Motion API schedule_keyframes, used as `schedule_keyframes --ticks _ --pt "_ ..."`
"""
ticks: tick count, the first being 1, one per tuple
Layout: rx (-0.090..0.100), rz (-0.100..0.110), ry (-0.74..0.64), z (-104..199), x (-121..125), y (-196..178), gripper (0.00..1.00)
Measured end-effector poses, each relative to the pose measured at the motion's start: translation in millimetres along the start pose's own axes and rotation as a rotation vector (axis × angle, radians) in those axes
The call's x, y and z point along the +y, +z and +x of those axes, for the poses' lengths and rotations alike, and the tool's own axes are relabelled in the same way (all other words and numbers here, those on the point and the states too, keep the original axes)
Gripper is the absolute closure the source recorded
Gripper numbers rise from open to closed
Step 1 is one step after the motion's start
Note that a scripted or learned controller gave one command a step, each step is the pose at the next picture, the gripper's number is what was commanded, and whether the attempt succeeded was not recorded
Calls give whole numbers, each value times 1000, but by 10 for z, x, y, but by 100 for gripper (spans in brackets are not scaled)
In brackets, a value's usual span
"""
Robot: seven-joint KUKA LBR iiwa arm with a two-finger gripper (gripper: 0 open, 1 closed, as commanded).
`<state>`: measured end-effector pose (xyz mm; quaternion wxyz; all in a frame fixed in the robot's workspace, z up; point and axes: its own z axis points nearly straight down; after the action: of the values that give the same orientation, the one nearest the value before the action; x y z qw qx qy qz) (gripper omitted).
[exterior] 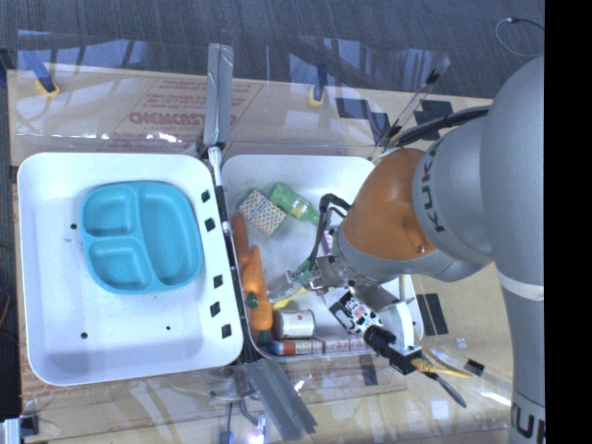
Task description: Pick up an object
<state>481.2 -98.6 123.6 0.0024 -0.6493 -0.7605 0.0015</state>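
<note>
My gripper reaches down into the right bin, low over its middle, under the orange wrist band. Right beside it on the left lies an orange carrot-shaped toy along the bin's left wall. A small white-and-red can rests just below the gripper. A long thin tube with red print lies along the front wall. A checkered tan box and a green object sit farther back. Something yellow-green pokes out beneath the gripper.
The left bin holds a blue sectioned plate. A grey divider stands between the bins at the back. The arm's bulk covers the right bin's right side.
</note>
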Motion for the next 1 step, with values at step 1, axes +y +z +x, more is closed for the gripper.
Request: schedule_keyframes --ticks 1 --pt "-1 -3 98 -173 353 45 0"
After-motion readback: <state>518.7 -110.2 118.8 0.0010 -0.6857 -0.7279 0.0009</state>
